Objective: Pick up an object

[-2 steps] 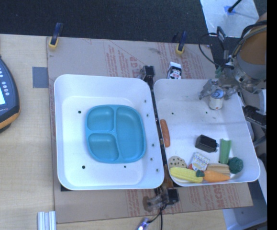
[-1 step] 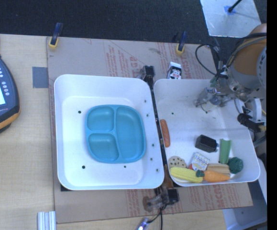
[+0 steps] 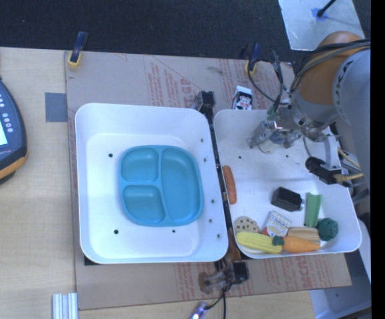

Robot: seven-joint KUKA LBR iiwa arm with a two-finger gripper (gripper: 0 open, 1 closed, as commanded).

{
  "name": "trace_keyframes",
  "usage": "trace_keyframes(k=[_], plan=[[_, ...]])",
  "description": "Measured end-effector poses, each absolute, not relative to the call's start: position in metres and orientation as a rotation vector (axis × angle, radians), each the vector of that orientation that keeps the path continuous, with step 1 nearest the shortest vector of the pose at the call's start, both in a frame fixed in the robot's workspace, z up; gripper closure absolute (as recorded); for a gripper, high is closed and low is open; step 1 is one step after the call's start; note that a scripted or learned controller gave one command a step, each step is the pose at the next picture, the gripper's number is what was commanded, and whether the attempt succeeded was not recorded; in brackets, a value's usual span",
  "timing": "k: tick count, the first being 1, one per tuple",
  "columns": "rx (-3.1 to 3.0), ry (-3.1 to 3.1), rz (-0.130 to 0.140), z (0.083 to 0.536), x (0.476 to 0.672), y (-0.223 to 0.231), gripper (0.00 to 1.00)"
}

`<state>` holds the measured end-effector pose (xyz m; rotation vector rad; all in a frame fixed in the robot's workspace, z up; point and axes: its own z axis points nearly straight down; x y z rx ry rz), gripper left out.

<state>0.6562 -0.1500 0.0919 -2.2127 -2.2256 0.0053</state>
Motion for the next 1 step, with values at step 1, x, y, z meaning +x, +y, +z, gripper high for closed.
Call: trace_keyframes(k=[1], plan=[[-2.214,-2.227,0.006,0.0919,0.5853,-0.1587,0.0]])
